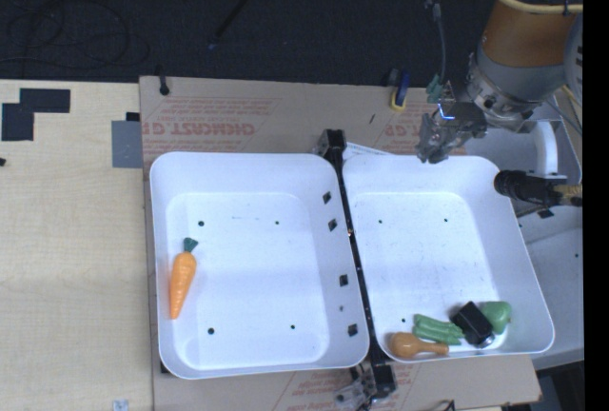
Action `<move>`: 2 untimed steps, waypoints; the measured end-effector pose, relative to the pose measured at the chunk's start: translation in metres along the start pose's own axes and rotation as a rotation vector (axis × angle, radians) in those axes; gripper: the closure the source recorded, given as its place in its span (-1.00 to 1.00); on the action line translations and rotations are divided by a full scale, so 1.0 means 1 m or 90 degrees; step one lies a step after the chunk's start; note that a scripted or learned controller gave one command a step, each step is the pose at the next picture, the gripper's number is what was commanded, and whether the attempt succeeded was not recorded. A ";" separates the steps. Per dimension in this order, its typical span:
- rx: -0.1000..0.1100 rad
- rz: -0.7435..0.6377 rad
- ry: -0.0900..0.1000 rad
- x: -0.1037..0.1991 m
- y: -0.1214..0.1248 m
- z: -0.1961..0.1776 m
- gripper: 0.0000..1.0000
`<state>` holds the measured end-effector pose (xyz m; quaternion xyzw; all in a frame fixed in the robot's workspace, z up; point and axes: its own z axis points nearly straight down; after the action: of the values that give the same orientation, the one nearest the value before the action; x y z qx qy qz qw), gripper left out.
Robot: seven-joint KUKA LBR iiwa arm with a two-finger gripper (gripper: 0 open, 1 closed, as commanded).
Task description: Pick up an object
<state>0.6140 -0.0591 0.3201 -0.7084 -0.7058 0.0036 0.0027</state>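
a: where is the tool [436, 150] right now?

b: it hangs over the far edge of the right bin [533, 281], near that bin's far right corner, well apart from anything it could pick up. from this slanted look down i cannot tell whether it is spread or pressed together, and nothing shows in its grasp.

a: and the things to pick?

b: there are two groups. a toy carrot [181, 279] lies alone by the left wall of the left bin [162, 209], towards the near left corner of the bench, green top pointing away. the rest sit huddled in the near right corner of the right bin: an orange pear-shaped piece [415, 345], a green pod-like piece [438, 329], a black block [473, 323] and a green rounded piece [496, 312], touching or nearly so.

a: why bunched like that?

b: my guess is the shallow walls catch whatever slides or gets dropped, so things settle into corners. that makes the cluster awkward to grasp; the carrot, lying free, looks the easier target, though it is far across from the arm.

a: any writing to read?

b: the cardboard sheet [247, 105] under the bins carries red print, upside down from this side. it is too faint to read with confidence. more red print shows at the near edge, equally unclear.
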 end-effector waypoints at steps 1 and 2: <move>0.001 -0.001 0.000 -0.023 0.028 0.085 1.00; -0.007 -0.004 0.001 0.010 0.031 0.033 1.00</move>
<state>0.6445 -0.0495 0.2868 -0.7062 -0.7081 -0.0009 -0.0007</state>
